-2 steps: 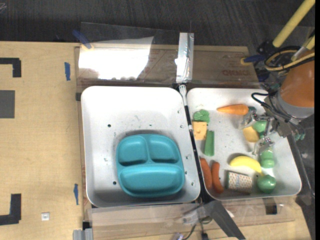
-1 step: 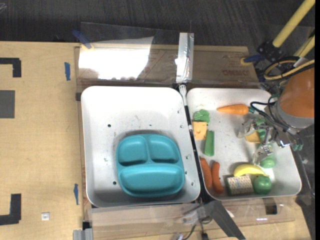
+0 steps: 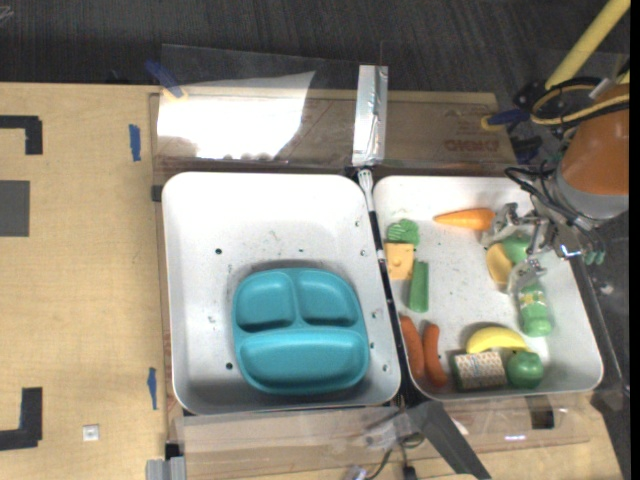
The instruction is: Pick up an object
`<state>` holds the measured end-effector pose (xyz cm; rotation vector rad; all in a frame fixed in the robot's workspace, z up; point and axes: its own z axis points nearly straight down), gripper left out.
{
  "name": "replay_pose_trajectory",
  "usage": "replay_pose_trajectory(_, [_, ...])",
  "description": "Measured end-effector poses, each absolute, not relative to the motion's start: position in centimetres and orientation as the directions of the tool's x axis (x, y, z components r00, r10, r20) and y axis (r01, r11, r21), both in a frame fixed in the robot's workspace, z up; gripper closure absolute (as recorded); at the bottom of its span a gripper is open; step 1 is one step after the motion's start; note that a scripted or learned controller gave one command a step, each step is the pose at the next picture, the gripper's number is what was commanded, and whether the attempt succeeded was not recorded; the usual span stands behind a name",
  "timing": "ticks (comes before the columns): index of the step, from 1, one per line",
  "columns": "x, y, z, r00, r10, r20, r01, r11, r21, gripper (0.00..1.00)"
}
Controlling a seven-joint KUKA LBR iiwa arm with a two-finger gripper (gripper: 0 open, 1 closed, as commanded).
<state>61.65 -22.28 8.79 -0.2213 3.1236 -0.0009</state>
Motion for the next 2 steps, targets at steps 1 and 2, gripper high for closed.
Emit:
replay_pose_trajectory(1, [58.0,-19.7,8.9,-0.995,-0.101,-0.01,-0.101,0.995,-0.002,0.0])
replay_pose_trajectory(2, [59.6,-20.2,8.9,-0.996,-0.091,-0.012,-0.091,0.996,-0.003,0.0])
